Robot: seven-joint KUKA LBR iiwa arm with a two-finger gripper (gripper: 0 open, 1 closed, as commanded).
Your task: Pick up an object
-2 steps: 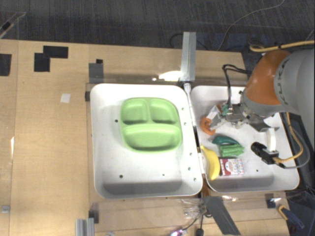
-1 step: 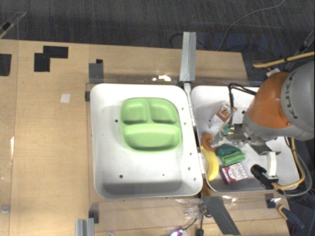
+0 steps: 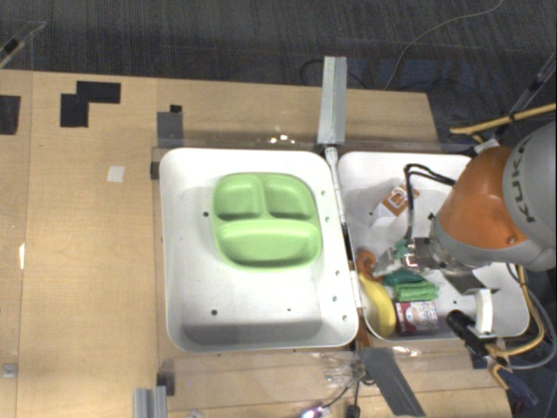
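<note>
The arm's end effector (image 3: 409, 255) hung low in the right bin (image 3: 365, 177), its grip state impossible to tell. A banana (image 3: 379, 301) lay just beside it toward the bin's near-left corner, long axis running along the divider.

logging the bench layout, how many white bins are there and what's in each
2. The left bin holds a green divided tray. The right bin holds a banana, a can and other small items; the arm may hide more.
</note>
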